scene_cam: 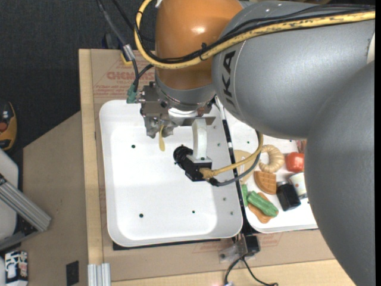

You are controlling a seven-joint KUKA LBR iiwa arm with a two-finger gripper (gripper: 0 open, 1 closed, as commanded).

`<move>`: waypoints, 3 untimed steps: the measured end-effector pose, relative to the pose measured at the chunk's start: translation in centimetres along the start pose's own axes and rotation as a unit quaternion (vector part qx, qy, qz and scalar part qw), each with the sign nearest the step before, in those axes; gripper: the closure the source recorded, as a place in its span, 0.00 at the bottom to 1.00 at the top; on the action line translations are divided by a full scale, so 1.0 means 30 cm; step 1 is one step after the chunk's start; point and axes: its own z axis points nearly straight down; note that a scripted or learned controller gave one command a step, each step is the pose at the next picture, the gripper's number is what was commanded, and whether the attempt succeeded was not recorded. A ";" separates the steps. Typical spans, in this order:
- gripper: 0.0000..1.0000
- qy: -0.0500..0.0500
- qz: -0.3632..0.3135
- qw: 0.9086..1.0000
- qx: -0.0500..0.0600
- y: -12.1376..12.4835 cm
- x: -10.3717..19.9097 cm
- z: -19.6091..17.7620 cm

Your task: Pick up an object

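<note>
My big grey arm [297, 70] is closest, up above both bins. My pincer [161, 134] hangs near the far edge of the left bin [131, 219], and I cannot tell if it is open or holding anything. Along the right bin's [297, 224] left edge lie a green toy [262, 204], a brown toy [266, 182], a black block [287, 196] and a red toy [294, 161].

Brown worktop [89, 159] (red lettering near 12 o'clock), left white bin [161, 216] lying at its centre, right white bin [292, 221] just beside at 3 o'clock
</note>
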 end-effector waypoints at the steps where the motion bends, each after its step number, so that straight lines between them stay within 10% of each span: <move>1: 1.00 0.000 0.003 1.000 -0.003 -0.019 -0.018 -0.065; 3: 1.00 0.000 0.002 1.000 -0.003 -0.230 -0.009 -0.123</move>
